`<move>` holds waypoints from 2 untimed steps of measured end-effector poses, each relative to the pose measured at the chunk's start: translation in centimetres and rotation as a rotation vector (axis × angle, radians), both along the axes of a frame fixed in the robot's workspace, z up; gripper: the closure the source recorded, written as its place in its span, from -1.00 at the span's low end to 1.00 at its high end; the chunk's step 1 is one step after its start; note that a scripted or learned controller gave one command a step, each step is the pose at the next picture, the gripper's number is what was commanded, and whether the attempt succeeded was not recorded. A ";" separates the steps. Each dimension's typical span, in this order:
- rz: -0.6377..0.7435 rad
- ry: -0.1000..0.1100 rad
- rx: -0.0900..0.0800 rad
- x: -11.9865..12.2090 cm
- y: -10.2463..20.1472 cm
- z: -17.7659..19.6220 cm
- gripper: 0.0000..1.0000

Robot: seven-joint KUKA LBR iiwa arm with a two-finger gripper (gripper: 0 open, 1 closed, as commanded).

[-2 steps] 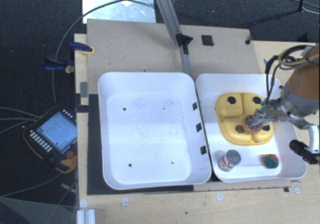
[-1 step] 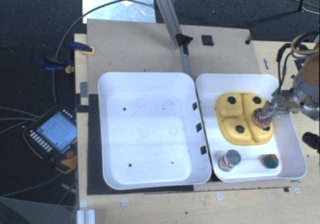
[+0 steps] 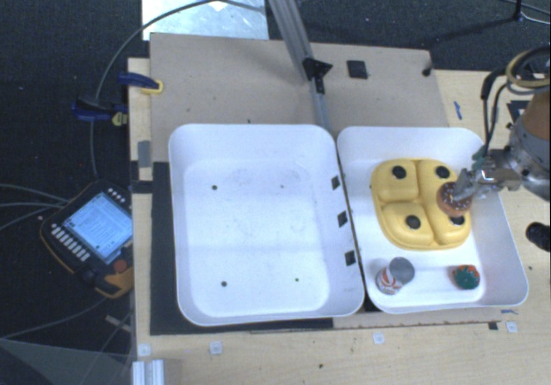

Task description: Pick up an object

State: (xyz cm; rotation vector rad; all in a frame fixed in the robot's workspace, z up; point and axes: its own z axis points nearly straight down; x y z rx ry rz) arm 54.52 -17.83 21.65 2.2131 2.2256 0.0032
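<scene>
Yellow moulded block (image 3: 419, 203), four-lobed with dark studs, in the right bin (image 3: 499, 284); probably light, stiff, slick, too broad except across one lobe's edge. End effector (image 3: 455, 198) over its right lobes; spread impossible to tell.

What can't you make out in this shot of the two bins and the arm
- Gripper, camera view: blurred and small over the yellow block; finger state and any hold unreadable.
- Brown object at the fingertips: too blurred to identify.
- Arm: cut off by the right edge.
- Grey and red object and green object in the right bin: too small to identify.
</scene>
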 end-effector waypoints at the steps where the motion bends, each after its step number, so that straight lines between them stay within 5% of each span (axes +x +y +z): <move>1: 0.006 0.001 0.002 0.4 6.4 0.6 1.00; 2: 0.003 0.003 0.002 0.0 11.4 -0.2 1.00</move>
